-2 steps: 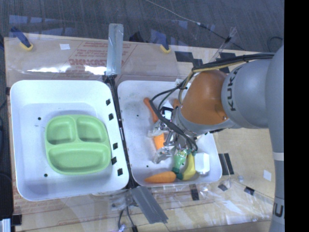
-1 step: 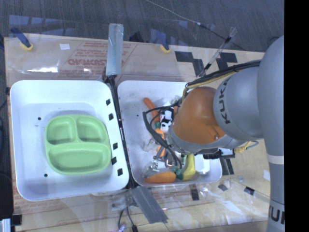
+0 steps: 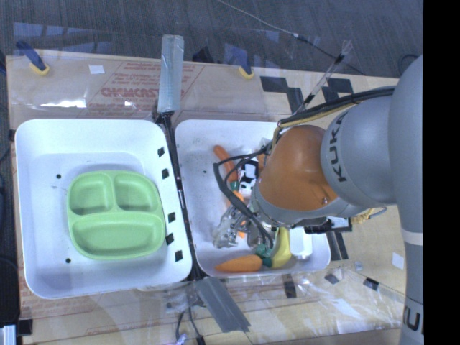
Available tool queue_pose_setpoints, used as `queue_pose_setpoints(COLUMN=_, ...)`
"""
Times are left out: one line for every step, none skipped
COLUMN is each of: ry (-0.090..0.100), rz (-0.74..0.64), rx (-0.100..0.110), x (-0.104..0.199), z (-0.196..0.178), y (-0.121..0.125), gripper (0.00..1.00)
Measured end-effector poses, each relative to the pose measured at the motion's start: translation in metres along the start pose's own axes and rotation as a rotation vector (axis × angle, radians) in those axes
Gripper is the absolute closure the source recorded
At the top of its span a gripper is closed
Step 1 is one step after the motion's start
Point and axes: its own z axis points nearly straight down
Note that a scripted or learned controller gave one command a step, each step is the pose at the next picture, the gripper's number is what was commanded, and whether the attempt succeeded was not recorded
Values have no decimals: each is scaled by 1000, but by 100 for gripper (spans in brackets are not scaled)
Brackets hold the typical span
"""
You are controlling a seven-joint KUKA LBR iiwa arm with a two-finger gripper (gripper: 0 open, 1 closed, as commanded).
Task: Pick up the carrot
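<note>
Carrot (image 3: 240,264) lies just below my jaws (image 3: 231,230) by the right bin's (image 3: 194,192) near wall, stiff, light, smooth; grip mid-length across its width; jaws' state I cannot tell.

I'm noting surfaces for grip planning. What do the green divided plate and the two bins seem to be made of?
The green divided plate looks like moulded plastic with a matte finish: uniform colour, soft rounded compartment ridges, no sharp glare. The two white bins also look like smooth plastic, slightly glossy, with rounded corners and rolled rims.
</note>
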Motion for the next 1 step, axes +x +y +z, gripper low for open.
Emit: queue_pose_setpoints(ry=-8, rz=246, rx=-2, x=22, z=-92, y=55, gripper=100)
